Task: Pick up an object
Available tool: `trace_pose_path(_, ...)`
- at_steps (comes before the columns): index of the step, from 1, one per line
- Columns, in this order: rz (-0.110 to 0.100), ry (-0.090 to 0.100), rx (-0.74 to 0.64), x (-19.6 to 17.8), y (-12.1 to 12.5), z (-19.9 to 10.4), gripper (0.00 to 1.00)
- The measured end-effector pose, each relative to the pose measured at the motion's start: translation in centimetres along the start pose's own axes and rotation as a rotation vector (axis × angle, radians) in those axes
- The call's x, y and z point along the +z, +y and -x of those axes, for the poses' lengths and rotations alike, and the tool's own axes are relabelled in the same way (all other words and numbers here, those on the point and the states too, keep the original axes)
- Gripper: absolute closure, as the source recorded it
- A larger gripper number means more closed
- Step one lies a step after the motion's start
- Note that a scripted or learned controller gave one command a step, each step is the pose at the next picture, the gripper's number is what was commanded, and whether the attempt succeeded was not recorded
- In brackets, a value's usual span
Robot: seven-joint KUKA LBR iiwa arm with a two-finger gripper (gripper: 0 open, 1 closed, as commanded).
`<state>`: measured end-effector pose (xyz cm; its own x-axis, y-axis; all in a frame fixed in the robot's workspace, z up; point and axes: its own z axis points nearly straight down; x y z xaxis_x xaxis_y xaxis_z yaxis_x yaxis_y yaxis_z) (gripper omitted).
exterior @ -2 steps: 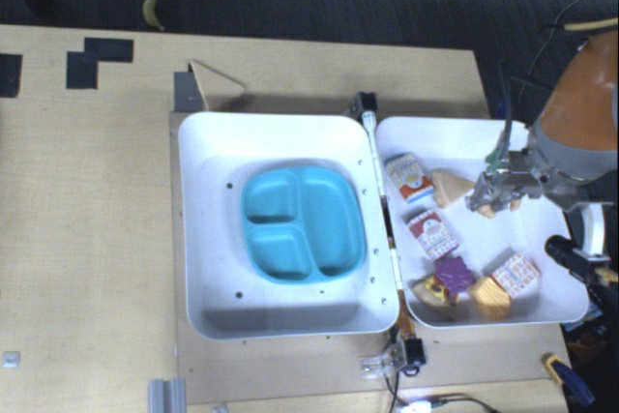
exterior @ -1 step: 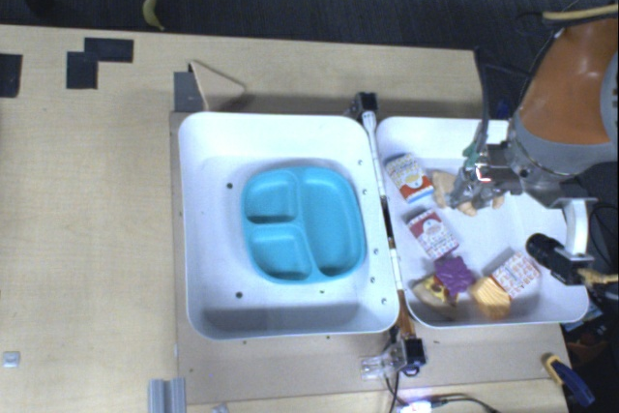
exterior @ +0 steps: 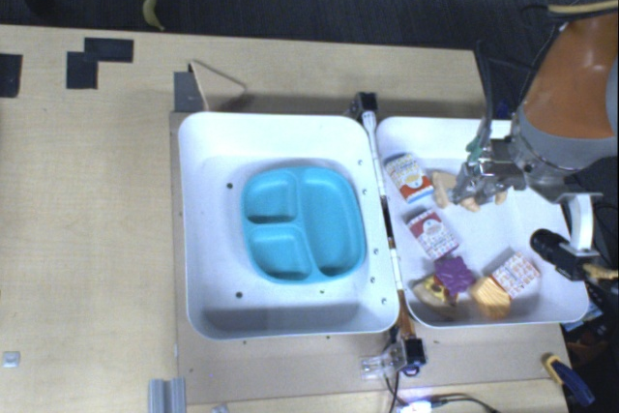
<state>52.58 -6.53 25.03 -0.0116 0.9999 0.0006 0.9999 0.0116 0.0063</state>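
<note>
Arm (exterior: 571,102) low, wrist angled leftward

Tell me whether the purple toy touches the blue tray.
Apart. The camera view shows the purple toy in the right bin, the blue tray in the left bin.

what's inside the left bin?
A blue divided tray lies flat in the left bin, three compartments with nothing visible in them. The bin floor beneath the tray is covered.

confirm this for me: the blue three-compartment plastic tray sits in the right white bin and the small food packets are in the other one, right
Not quite. The camera view shows the blue three-compartment plastic tray in the left white bin; the small food packets lie in the right white bin, where the gripper is.
</note>
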Motion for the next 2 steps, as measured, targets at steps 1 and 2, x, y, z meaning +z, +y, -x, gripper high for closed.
trace_pose_path(1, 0.003, 0.000, -0.007, -1.1, 0.1, -0.1, 1.00)
trace_pose_path(2, -0.005, 0.001, 0.006, -1.2, -3.8, -5.2, 1.00)
